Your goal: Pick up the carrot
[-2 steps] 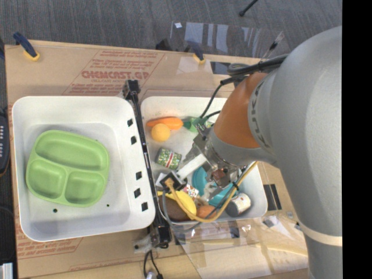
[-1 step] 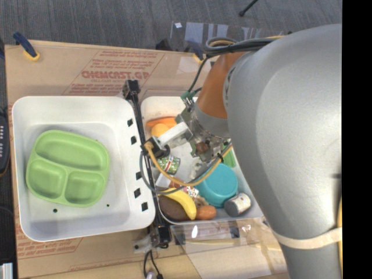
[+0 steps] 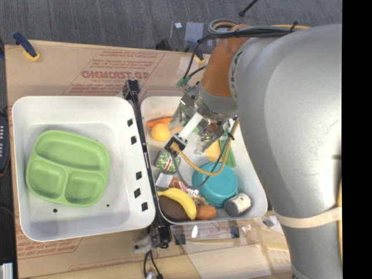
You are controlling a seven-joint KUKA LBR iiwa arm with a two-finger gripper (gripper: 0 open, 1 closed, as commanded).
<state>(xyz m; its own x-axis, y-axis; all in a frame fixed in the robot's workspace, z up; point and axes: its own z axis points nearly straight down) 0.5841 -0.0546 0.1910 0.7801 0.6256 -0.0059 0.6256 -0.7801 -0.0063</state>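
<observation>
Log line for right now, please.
arm: over right bin | gripper: at far end, close to carrot | carrot: lying in right bin beside orange ball, not lifted | left bin: green tray

Dark grey carpet floor [image 3: 87, 10] beyond; brown red-printed cardboard sheet [image 3: 70, 74] as work surface; blue clamp [image 3: 26, 45] at far-left corner.

This is a robotics lab test station. A printed cardboard sheet [image 3: 87, 74] covers the table. On the sheet a left bin [image 3: 35, 106] and a right bin [image 3: 257, 193] are joined by black clips [image 3: 139, 138]. A grey industrial arm [image 3: 290, 127] looms over the sheet's right part. A blue-and-yellow clamp [image 3: 26, 46] sits at its far left corner, and grey carpet [image 3: 87, 10] lies beyond it.
</observation>
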